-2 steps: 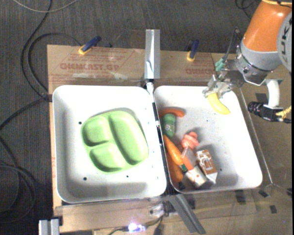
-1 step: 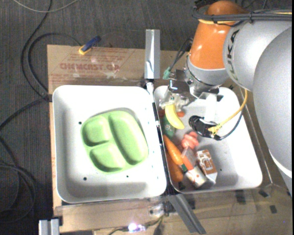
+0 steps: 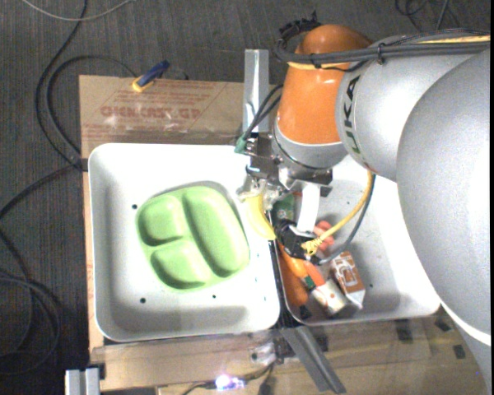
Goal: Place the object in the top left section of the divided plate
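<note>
With the tool (image 3: 281, 212) hovering at the right bin's (image 3: 395, 303) left edge, its grip impossible to tell, confirm an object from the pile (image 3: 325, 282) there is truly held before carrying it to the green plate's (image 3: 193, 237) top-left section (image 3: 160, 219).

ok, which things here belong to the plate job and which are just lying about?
Job: plate, gripper, left bin; possible picks in right bin, can't tell which: orange item, packet.
Lying about: cardboard, blue clip, cables.
</note>
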### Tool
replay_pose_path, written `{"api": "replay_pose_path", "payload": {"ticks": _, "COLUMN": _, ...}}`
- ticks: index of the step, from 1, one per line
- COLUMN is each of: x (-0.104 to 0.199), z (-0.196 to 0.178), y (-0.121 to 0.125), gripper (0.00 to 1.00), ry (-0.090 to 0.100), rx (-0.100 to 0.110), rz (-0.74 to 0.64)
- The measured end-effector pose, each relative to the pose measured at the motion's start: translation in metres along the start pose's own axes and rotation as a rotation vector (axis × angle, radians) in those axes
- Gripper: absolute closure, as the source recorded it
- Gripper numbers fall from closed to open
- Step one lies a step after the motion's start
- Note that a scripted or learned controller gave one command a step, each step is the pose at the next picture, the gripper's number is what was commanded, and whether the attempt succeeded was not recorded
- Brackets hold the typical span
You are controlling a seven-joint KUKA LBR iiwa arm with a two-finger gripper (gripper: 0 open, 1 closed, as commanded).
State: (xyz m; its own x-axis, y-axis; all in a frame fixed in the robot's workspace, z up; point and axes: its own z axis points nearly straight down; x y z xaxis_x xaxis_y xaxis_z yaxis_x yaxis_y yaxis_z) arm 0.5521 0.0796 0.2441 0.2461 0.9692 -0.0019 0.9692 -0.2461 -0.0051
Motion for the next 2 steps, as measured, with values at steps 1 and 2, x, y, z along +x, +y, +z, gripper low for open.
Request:
{"api": "replay_pose_path", "payload": {"ticks": 1, "x": 0.0778, "z": 0.0358, "y": -0.0204, "gripper": 1.00, "ry": -0.002, "rx": 0.000, "rz": -0.183}}
{"api": "replay_pose_path", "payload": {"ticks": 2, "x": 0.0759, "z": 0.0268, "y": -0.0182, "gripper": 1.00, "ry": -0.003, "rx": -0.003, "rz": -0.268}}
